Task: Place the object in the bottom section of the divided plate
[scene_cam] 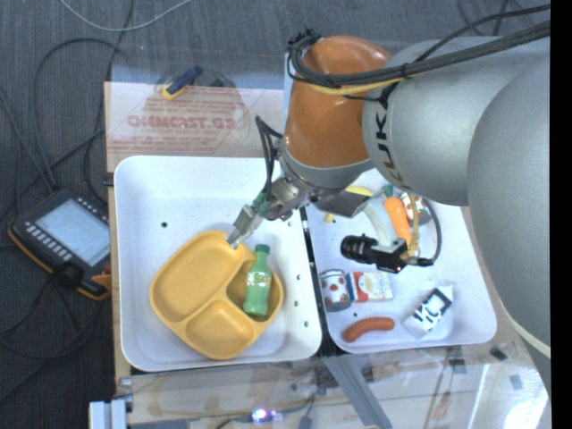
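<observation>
The gripper point(239, 232) is being held at the upper rim of the yellow divided plate point(183, 284) in the left bin point(143, 186); whether it is spread or closed cannot be told. The green bottle point(257, 284) is being borne by the plate, lying in its right-hand compartment, cap toward the gripper. A carrot point(395, 217), a can point(333, 290) and a sausage point(368, 329) are being kept in the right bin point(474, 324), with a cardboard sheet point(179, 123) lying behind.

Grey-and-orange arm point(465, 105), silvery end effector point(241, 232)
</observation>
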Robot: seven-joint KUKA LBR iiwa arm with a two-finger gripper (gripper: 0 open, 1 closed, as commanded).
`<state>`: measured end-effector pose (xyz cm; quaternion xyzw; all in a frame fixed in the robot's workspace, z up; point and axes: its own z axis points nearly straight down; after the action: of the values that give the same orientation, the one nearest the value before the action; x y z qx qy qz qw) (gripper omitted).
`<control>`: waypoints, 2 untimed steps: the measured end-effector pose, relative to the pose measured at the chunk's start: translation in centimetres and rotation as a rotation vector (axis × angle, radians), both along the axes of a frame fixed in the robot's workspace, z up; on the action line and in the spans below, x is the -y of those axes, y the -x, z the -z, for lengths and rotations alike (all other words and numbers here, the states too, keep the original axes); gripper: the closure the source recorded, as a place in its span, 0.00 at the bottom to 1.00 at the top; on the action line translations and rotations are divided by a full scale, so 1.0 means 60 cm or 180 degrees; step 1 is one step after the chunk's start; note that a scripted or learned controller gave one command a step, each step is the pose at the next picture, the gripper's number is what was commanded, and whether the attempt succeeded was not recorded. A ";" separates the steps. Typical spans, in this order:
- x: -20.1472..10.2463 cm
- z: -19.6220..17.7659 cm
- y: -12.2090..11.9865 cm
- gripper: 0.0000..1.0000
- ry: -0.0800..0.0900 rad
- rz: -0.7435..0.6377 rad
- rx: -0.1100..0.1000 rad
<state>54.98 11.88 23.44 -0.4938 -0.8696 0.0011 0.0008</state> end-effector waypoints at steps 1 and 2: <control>-0.001 -0.014 0.000 1.00 0.0000 -0.0003 -0.0005; -0.134 -0.006 -0.056 1.00 0.0005 0.0714 0.0001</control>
<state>58.33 19.90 23.82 -0.5880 -0.8089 0.0017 0.0003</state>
